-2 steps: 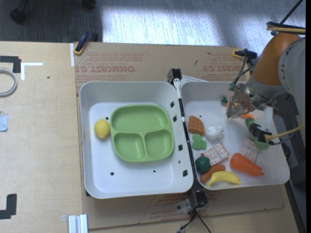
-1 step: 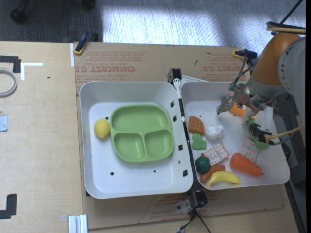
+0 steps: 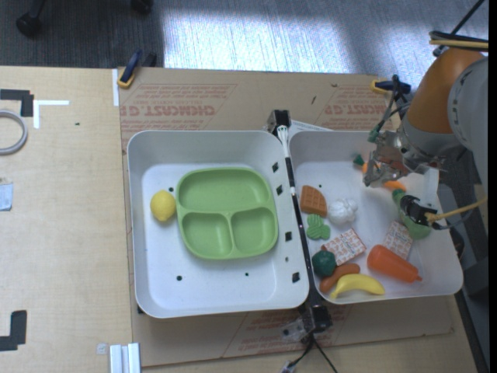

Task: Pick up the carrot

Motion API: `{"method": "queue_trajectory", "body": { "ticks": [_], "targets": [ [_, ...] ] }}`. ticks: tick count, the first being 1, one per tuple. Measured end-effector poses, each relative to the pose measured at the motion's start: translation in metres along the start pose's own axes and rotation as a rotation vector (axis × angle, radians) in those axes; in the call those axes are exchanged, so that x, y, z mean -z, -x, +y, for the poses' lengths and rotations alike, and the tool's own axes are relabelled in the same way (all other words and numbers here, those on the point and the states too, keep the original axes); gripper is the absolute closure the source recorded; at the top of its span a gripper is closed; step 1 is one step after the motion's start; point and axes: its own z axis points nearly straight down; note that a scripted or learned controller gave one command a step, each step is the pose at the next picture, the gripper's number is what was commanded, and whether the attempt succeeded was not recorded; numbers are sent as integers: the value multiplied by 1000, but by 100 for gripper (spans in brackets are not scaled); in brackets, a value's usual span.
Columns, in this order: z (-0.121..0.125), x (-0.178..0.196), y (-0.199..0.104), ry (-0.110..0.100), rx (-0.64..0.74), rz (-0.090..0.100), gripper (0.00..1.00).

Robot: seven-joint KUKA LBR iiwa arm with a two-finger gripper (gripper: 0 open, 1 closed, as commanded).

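The carrot (image 3: 393, 262) lies on the floor of the right bin (image 3: 443, 282), near that bin's front right corner. Its long axis runs at a slant: the broad orange end sits toward the bin's middle and the body tapers toward the front right corner, so it points down and to the right in the camera view. Nothing rests on it. Just left of the carrot, along the bin's front wall, lie a banana (image 3: 358, 286) and a small checkered packet (image 3: 344, 245); a second packet (image 3: 399, 240) sits just behind the carrot.

The arm (image 3: 454, 92) reaches in over the right bin's back right part, its orange band (image 3: 435, 84) above the wrist, and bends down toward the bin floor. The gripper (image 3: 380, 173) hangs over the back of the right bin, well apart from the carrot, with the second packet between them. Whether it is spread or closed cannot be told from this angle, and no object can be made out in its grasp.
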Motion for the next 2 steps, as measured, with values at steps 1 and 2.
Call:
{"method": "queue_trajectory", "body": {
  "ticks": [1,2],
  "targets": [
    [0,0,0,0,0,0,0],
    [0,10,0,0,-1,0,100]
  ]
}}
